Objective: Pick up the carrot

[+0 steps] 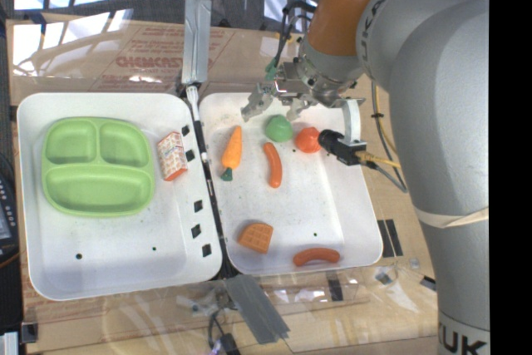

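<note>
Right bin (353,212): carrot (232,150) near left wall, apart from sausage (273,165); jaws (278,100) open above.

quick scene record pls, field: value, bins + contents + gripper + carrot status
left bin: green divided plate, small red and white carton beside it
right bin: carrot, two sausages, green ball, tomato, waffle
carrot: lying flat near the right bin's left wall, leafy end toward the camera, not grasped
gripper: above the far end of the right bin, close to the green ball, right of the carrot
fingers: state unclear
task status: carrot not yet picked up
</note>
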Controlling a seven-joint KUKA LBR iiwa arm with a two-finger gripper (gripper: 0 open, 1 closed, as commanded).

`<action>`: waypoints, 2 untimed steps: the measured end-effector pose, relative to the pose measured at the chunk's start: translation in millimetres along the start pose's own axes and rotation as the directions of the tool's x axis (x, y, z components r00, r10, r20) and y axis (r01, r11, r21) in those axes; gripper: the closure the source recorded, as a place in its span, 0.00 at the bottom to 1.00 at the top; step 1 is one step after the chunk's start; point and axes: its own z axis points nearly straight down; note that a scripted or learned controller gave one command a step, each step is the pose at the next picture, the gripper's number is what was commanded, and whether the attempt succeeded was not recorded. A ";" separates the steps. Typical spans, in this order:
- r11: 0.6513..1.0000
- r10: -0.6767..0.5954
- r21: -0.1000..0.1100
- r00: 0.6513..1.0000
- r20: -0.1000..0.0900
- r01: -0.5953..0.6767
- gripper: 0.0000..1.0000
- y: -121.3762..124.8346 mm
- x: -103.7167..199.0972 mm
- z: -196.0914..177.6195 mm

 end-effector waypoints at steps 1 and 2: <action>0.997 -0.072 -0.003 0.997 0.001 0.072 0.00 -4.4 -3.7 112.6; 0.997 -0.076 0.000 0.997 0.002 0.076 1.00 -4.6 -3.4 104.6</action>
